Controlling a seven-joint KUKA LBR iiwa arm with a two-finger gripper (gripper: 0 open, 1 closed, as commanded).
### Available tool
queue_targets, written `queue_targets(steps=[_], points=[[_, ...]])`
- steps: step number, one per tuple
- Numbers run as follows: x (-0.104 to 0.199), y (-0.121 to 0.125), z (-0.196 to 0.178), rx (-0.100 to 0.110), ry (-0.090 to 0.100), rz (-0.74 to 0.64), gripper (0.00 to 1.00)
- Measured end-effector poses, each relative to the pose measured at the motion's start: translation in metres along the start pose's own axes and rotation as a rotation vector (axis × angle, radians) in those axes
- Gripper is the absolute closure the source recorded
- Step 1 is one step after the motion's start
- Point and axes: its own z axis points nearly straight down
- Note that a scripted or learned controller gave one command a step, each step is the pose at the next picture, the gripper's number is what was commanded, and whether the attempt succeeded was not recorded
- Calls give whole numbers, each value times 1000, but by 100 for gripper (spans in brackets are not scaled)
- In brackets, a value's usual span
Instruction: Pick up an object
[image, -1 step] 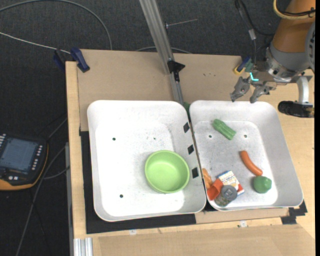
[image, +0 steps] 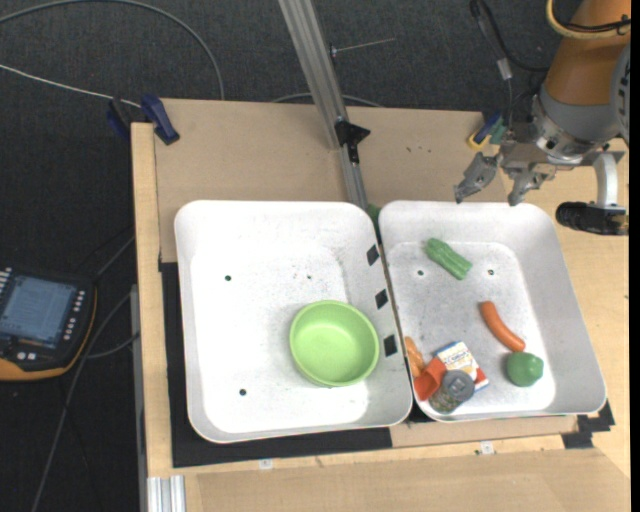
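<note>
My gripper (image: 495, 188) hangs open above the far rim of the right bin (image: 568, 300), with nothing between its fingers. Below it in that bin lie a green cucumber-like piece (image: 447, 257), an orange-red sausage-shaped piece (image: 500, 325), a round green toy (image: 523, 369), a small printed box (image: 459, 358), a grey round disc (image: 453, 388) and an orange-red piece (image: 417, 365) near the bin's left wall. A light green bowl (image: 334, 343) sits in the left bin (image: 215, 300).
A slanted metal pole (image: 325, 95) rises from between the bins at the back. A blue clamp (image: 158, 118) sits on the bench's far left corner. A handheld pendant (image: 40, 315) lies off the bench at left.
</note>
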Motion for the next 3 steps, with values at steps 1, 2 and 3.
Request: queue_targets(steps=[1,2,3], points=[[-6,-7,47,4,1,1,0],[2,-12,93,5,1,0,0],[2,-13,145,5,1,0,0]])
